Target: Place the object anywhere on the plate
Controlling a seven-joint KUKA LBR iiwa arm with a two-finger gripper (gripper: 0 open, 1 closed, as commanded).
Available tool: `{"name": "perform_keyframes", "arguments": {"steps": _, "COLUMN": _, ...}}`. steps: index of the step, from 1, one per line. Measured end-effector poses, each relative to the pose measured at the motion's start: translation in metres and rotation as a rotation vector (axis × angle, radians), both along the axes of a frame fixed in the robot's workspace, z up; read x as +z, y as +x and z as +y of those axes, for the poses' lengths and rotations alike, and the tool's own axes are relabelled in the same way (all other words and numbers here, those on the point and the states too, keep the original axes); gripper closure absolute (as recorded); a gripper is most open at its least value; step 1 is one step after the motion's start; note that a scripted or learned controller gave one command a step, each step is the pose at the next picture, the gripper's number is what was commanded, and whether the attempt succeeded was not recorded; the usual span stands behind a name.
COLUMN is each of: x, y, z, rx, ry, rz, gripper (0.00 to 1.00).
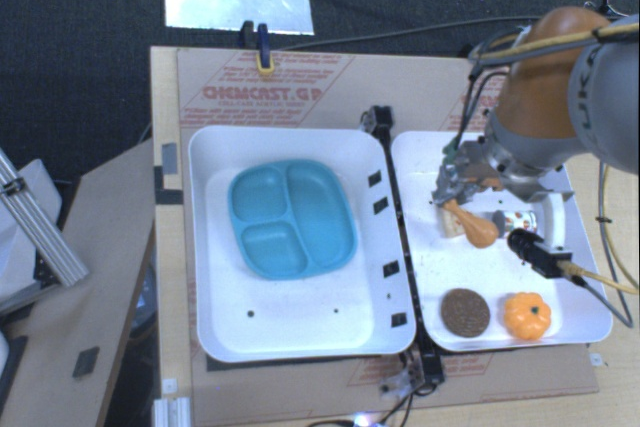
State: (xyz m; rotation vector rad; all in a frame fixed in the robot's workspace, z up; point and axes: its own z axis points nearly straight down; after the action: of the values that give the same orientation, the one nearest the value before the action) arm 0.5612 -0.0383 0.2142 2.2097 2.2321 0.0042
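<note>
Camera view: left bin holds a blue divided plate, nothing on it. Right bin holds a brown round cookie, a small orange pumpkin just beside it, and a tan drumstick-like piece near the gripper, which is low over the bin; finger state unclear, possibly closed on nothing.

A blue plate with three compartments lay flat in the left bin, a little toward its far side. In the right bin, a tan, drumstick-shaped object lay tilted on the floor just near of the arm's wrist, its rounded end pointing right.
</note>
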Motion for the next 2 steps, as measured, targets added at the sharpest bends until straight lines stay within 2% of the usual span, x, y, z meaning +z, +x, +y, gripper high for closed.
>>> {"name": "perform_keyframes", "arguments": {"steps": 1, "x": -0.002, "y": 0.015, "z": 0.060, "rx": 0.001, "ry": 0.001, "rz": 0.000, "gripper": 1.00}}
{"name": "perform_keyframes", "arguments": {"steps": 2, "x": 0.011, "y": 0.032, "z": 0.107, "rx": -0.001, "ry": 0.001, "rz": -0.002, "gripper": 1.00}}
